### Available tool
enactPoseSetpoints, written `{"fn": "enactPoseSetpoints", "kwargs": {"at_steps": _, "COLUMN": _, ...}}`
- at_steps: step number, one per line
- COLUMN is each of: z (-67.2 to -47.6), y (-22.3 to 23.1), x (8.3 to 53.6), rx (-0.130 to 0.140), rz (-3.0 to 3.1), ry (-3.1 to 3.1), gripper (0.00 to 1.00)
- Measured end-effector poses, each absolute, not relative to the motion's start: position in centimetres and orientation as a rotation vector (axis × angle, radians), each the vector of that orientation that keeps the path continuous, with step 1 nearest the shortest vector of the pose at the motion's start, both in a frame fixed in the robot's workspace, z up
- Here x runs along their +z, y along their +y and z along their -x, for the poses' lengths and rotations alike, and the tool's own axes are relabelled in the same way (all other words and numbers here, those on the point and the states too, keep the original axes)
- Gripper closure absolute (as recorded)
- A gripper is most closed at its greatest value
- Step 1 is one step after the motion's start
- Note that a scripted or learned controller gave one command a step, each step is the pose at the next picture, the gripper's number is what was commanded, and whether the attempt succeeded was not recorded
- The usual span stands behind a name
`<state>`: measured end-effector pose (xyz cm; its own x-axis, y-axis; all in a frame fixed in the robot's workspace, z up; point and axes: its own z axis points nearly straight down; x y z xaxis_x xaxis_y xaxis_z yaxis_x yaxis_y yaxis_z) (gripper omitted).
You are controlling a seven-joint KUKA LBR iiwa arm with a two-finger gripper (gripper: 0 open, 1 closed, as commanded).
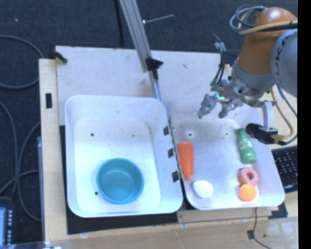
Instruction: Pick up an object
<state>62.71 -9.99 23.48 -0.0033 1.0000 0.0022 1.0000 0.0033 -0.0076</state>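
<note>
1. One pale worktop (103, 71) carries two shallow white bins: left bin (78, 113), right bin (210, 139).
2. One grey arm (262, 56); its gripper (217, 109) hangs above the right bin, jaws spread apart, holding nothing.
3. One round blue bowl (120, 180) sits in the left bin.
4. The right bin holds five things: one tapered orange carrot (185, 158), one green bottle (245, 147), one white egg-shaped ball (202, 189), one pink ring doughnut (248, 176), one orange ball (248, 192).

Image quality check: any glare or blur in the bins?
Camera view: both shallow white bins look overexposed and washed out; the whole frame is soft; the white egg-shaped object nearly blends into the bin floor; the hand casts faint shadow.
</note>
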Motion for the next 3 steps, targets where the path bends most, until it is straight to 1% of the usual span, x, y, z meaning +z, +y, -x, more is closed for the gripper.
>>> {"fn": "enactPoseSetpoints", "kwargs": {"at_steps": 1, "z": -62.9, "y": -10.0, "x": 23.9, "rx": -0.003, "rz": 2.217, "ry": -2.225, "gripper": 0.00}}
{"fn": "enactPoseSetpoints", "kwargs": {"at_steps": 2, "z": -62.9, "y": -10.3, "x": 17.6, "rx": 0.008, "rz": 2.223, "ry": -2.218, "gripper": 0.00}}
{"fn": "enactPoseSetpoints", "kwargs": {"at_steps": 3, "z": -62.3, "y": -10.4, "x": 13.2, "rx": 0.008, "rz": 2.225, "ry": -2.216, "gripper": 0.00}}
